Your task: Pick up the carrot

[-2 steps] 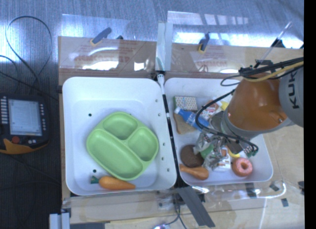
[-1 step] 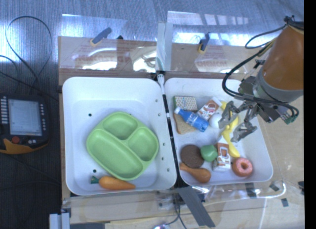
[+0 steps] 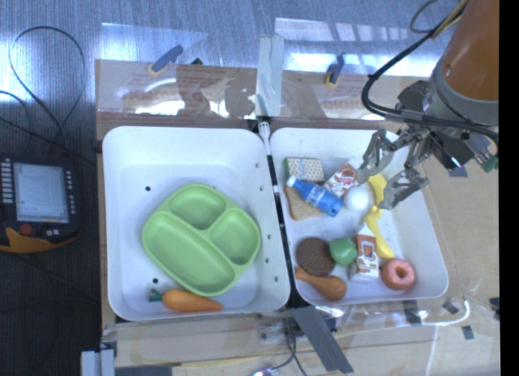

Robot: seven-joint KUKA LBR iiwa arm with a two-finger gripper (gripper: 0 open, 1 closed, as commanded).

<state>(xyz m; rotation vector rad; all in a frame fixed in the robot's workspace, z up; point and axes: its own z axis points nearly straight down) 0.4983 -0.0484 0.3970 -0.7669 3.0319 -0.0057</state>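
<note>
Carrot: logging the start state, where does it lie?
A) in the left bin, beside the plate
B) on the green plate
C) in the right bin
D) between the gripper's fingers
A: the carrot lies on the left bin floor, along the plate's near edge.

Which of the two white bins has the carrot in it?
The left white bin: the orange carrot lies along its near edge beside the green divided plate. The right white bin, under the pincer, holds other toy foods.
</note>
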